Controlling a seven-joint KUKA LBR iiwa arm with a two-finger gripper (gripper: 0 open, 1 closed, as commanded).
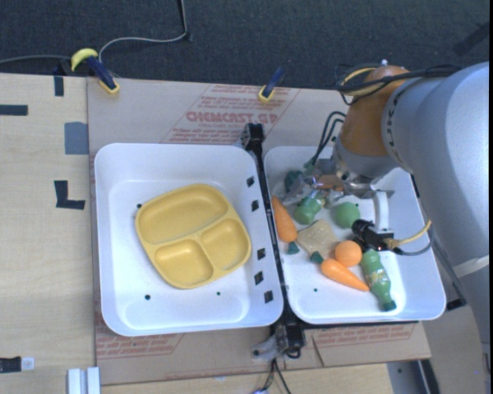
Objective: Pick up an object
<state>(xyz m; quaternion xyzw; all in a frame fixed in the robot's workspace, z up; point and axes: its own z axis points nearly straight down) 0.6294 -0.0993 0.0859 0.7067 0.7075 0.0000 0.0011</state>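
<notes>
The big grey arm point(444, 146) reaches in from the right and bends down over the right bin point(411, 302). Its tool point(319, 185) sits low among the toys at the back of that bin, and one cannot tell how it stands. Near it lie a green ball point(346, 214), a tan block point(315, 238), two carrots point(284, 220), an orange ball point(347, 253) and a green bottle point(378, 279). The left bin point(123, 302) holds a yellow tray point(193, 235) with three parts. Both bins sit on the table point(33, 245).

Yellow tray point(194, 235): smooth, faintly glossy plastic. White bins point(115, 245): glossy plastic. Bench sheet point(148, 113): matt printed cardboard. Arm casing point(452, 138): smooth grey, satin.
</notes>
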